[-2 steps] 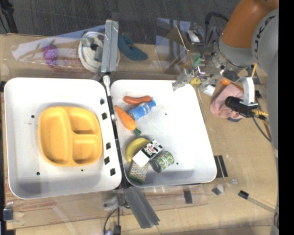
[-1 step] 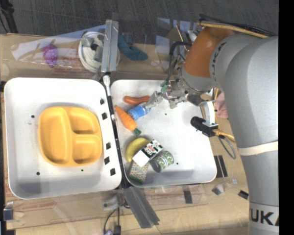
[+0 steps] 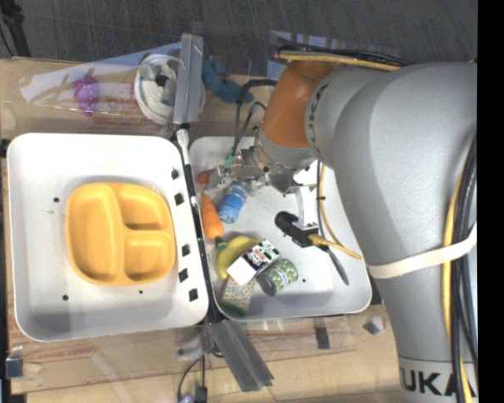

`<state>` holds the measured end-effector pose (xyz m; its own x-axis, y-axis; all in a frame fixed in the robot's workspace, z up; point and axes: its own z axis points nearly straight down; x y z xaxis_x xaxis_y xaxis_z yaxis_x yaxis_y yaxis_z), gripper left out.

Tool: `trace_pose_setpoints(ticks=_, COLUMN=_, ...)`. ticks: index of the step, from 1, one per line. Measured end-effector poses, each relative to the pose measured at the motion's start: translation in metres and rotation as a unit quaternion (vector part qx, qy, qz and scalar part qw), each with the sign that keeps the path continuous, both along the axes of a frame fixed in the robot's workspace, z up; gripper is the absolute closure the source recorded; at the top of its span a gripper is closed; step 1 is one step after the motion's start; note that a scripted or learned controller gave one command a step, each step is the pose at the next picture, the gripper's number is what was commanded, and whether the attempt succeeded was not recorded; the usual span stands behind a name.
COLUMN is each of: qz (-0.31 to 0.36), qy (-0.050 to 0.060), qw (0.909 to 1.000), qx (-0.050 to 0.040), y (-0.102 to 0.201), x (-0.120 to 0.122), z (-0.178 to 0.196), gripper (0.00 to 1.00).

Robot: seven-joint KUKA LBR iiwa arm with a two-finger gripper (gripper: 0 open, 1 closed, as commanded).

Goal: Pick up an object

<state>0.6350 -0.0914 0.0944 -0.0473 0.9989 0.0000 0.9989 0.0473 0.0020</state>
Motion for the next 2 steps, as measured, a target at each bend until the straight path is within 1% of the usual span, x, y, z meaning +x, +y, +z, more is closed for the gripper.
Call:
trace_pose_setpoints(ticks=1, qz=0.001, qy=0.003, qw=1.0000, qx=-0.0001, y=0.000, x=-0.001, z=0.009, gripper=1.00)
trace_pose_setpoints(ticks=2, qz=0.033, qy=0.002, qw=0.9995, qx=0.0001, y=0.037, x=0.022, z=0.127, gripper=1.00)
